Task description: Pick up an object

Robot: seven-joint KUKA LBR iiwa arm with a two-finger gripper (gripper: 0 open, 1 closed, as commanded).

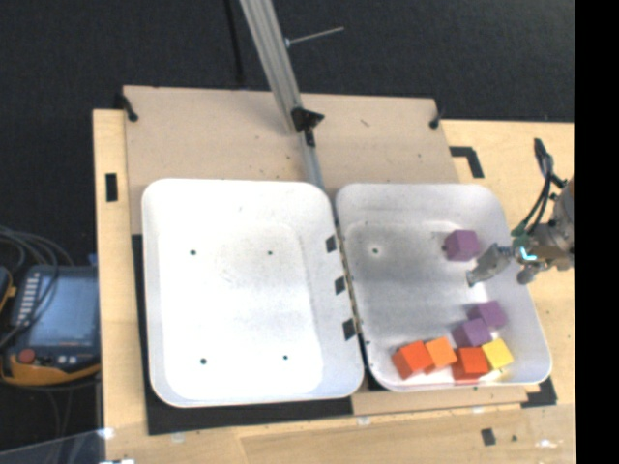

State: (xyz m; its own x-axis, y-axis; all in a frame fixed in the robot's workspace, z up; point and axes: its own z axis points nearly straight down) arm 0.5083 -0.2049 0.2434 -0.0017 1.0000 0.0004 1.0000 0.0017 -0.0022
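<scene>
The right bin (406, 211) holds several small blocks. A purple cube (461, 245) sits alone near its right wall. Two more purple cubes (482, 323) lie toward the front right corner, beside orange blocks (427, 357), another orange block (472, 362) and a yellow block (498, 353). My gripper (504, 269) hangs at the bin's right edge, just right of and below the lone purple cube. It is open, its two fingers spread apart with nothing between them.
The left bin (242, 288) lies beside the right one, with black clips along the shared edge. A metal rail (276, 56) slants down from the top to the bins' back. A pendant with a screen (53, 317) rests off the bench at the left.
</scene>
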